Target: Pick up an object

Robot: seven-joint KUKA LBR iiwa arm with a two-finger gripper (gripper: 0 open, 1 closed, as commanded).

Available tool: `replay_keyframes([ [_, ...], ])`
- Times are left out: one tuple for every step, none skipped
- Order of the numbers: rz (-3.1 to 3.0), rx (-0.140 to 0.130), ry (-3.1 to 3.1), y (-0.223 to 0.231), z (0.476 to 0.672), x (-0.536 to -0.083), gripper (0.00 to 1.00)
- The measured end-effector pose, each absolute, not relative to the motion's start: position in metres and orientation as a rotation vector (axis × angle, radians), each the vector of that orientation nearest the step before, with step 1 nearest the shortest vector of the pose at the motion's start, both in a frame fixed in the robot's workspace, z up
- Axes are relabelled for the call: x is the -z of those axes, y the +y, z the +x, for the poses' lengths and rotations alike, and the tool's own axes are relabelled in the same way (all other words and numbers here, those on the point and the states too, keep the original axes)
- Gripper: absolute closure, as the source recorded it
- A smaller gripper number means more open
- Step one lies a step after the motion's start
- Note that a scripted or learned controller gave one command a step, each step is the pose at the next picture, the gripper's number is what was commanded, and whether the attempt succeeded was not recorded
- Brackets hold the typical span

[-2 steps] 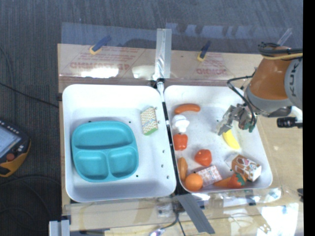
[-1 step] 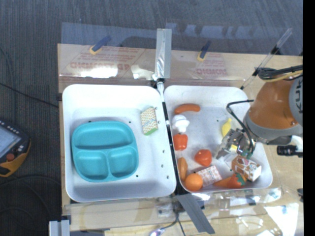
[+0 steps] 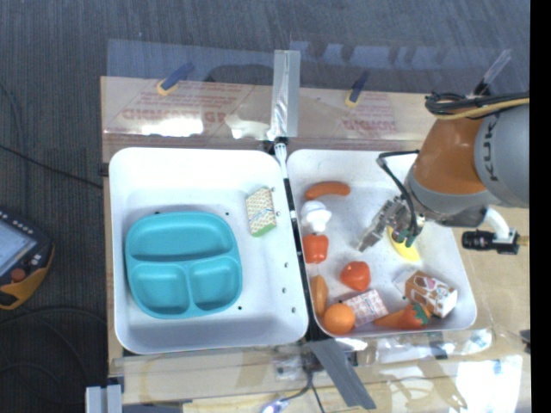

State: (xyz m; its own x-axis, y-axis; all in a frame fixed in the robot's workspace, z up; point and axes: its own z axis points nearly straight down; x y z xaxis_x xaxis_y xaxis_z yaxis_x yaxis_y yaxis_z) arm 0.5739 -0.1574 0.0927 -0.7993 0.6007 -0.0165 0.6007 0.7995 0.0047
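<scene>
Dark grey carpet surrounds the pale wooden tabletop (image 3: pixel 504 308), which carries two shallow white bins side by side.

Nearest the camera, along the front wall of the right-hand white bin (image 3: pixel 344 163), lie a round orange fruit (image 3: pixel 339 318), a small pink-and-white printed packet (image 3: pixel 368 305), a long orange carrot with a green end (image 3: pixel 401 318) and a brown-and-white printed carton (image 3: pixel 430 293). Just behind them sit an elongated orange piece (image 3: pixel 318 292) against the left wall and a red tomato-shaped toy (image 3: pixel 355 275). Farther back come a small red block (image 3: pixel 316 248), a white rounded piece (image 3: pixel 316 218) and an orange sausage-shaped toy (image 3: pixel 328 189). That makes nine loose items, one of each, plus a yellow object (image 3: pixel 406 248) partly covered by the arm.

The left-hand white bin (image 3: pixel 185 163) holds one teal three-compartment plastic tray (image 3: pixel 182 261) and, behind it near the divider, one small yellow-green patterned sponge-like block (image 3: pixel 261 211).

The grey arm with its orange band (image 3: pixel 448 162) reaches in from the right, and its hand (image 3: pixel 389 222) hangs low over the right bin, just beside the yellow object. Whether the hand is open or closed cannot be told, and nothing is visibly held. The step appears to be the approach to a grasp; the next move likely calls for settling squarely over one item, probably the yellow one, and closing on it before lifting.
</scene>
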Motion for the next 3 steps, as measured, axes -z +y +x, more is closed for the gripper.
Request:
replay_keyframes([
  [0.99, 0.001, 2.968, -0.156, 0.573, -0.091, 0.0],
  [1.086, -0.001, 2.927, -0.157, 0.489, -0.092, 0.0],
  [0.991, -0.003, 2.967, -0.177, 0.54, -0.091, 0.0],
])
